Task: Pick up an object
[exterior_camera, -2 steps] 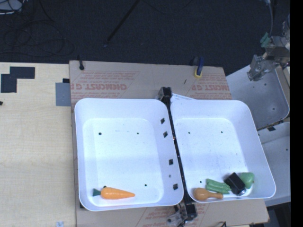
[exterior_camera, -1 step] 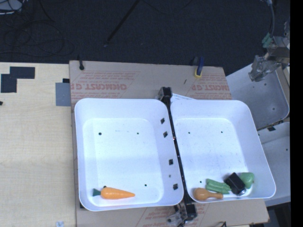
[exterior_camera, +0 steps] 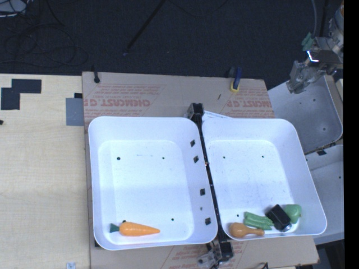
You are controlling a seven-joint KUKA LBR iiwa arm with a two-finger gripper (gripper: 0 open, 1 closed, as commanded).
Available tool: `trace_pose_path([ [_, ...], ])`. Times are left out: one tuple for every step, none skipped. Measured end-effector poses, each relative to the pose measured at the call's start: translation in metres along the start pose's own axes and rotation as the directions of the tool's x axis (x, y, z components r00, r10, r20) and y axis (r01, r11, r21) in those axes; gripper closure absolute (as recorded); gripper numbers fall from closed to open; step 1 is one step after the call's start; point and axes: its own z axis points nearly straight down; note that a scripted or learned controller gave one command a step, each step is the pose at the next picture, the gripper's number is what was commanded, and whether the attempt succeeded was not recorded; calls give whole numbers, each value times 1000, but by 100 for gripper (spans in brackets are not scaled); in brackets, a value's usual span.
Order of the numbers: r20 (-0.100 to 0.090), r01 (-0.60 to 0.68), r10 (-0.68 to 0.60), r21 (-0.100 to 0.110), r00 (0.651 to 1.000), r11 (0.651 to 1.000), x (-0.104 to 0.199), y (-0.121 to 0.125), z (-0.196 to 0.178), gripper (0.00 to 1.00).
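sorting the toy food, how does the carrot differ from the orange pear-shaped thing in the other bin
The carrot is bright orange with a green top; the pear-shaped toy is duller orange-tan. The carrot is long and tapered, the pear-shaped toy short and bulbous. The carrot lies alone; the pear-shaped toy sits against green pieces. Both lie along their bins' near edges.

The scene is seen by one camera set high above the tabletop [exterior_camera: 39, 167], tilted down, with both white bins [exterior_camera: 101, 133] taken in from far.

Silvery-grey metal parts of the arm [exterior_camera: 305, 72] are showing at the upper right edge, blocky and angular, with a small bright highlight glinting and thin dark cables [exterior_camera: 314, 7] trailing above them.
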Motion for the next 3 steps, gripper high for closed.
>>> trace_pose_path([
  [1, -5, 5, 6, 1000, 1000, -23, 11, 22, 100],
  [1, -1, 1, -2, 1000, 1000, 2, -2, -49, 100],
  [1, 0, 0, 8, 1000, 1000, 3, 12, -2, 100],
])
